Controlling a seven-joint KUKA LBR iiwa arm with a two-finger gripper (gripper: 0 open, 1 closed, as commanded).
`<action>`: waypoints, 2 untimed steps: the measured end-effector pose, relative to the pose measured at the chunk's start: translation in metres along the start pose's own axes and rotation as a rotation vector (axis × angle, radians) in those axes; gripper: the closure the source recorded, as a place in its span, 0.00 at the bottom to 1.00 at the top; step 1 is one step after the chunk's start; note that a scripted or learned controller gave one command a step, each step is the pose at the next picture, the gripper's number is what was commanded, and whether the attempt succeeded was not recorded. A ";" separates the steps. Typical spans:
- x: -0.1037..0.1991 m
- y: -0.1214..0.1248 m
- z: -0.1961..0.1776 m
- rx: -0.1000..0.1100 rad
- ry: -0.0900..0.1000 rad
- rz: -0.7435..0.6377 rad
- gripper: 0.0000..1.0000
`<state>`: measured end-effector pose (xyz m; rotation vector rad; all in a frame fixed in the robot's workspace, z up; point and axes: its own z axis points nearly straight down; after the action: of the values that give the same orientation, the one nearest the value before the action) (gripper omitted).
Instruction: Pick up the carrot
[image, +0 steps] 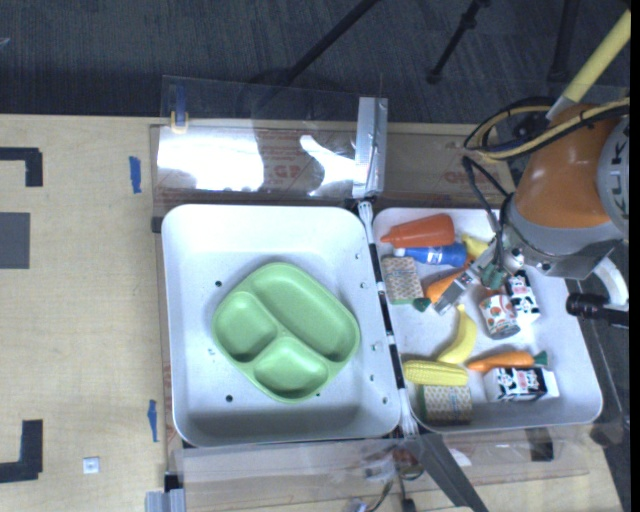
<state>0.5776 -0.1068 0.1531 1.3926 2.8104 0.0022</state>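
Gripper (462, 290) down in right bin (585, 400), upper-middle part, among the clutter; fingers too small and too mixed in w/ surrounding items to read, so grip width: can't tell. Nothing clearly seen between them, so not counted as holding anything. Just beside gripper tip: small orange piece (440, 286), a blue item (443, 256) above it, a speckled sponge-like block (402, 281) to the left, a red-and-white can (498, 314) to the right. Farther up: orange-red bottle (420, 230) near bin's top edge. Below gripper: banana (460, 340), then corn cob (433, 373) and a second speckled block (446, 401) toward the near rim. Carrot (505, 360) lying flat in lower right part of same bin, orange body w/ green top pointing right, just above cow-print carton (522, 382) and right of banana; apart from gripper, w/ banana and can between. Left bin (190, 400) holding only a green divided plate (285, 328), well away from the action. Progress, as a judgement: early. Carrot untouched on bin floor, no grasp made, gripper parked over wrong spot. Left to do: shift down-right toward carrot, line up across its body, close, lift clear. Tight fit likely, carton touching or nearly so.
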 end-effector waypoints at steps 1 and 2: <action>-0.023 0.032 0.052 -0.004 -0.004 0.043 0.00; -0.015 0.053 -0.032 0.000 0.000 0.019 0.00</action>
<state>0.6286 -0.0869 0.1858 1.4193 2.7975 0.0021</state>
